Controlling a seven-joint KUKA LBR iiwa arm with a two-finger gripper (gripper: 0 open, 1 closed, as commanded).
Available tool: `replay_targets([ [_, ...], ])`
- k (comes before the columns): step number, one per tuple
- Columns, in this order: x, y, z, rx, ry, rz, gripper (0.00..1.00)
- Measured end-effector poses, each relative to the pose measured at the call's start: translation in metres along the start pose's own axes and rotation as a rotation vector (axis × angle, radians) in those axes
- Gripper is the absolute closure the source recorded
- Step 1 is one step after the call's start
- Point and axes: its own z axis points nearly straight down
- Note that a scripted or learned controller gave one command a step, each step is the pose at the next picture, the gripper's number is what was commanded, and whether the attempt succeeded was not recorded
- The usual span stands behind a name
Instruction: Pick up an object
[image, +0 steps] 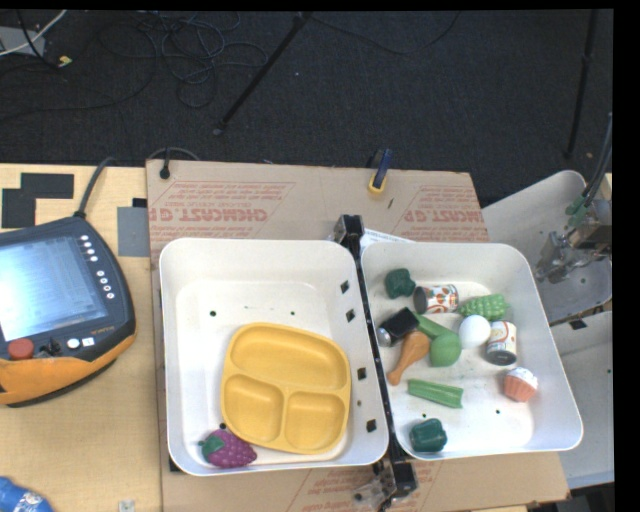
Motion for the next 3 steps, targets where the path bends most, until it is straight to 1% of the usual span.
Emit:
replay_targets([
  [1, 0.080, -0.006, 0.021, 0.020, 0.005, -0.005, 1.00],
  [2, 0.190, -0.051, 0.015, 0.020, 0.006, -0.010, 1.00],
  [3, 0.177, -0.048, -0.040, 0.014, 0.003, 0.002, 1.00],
])
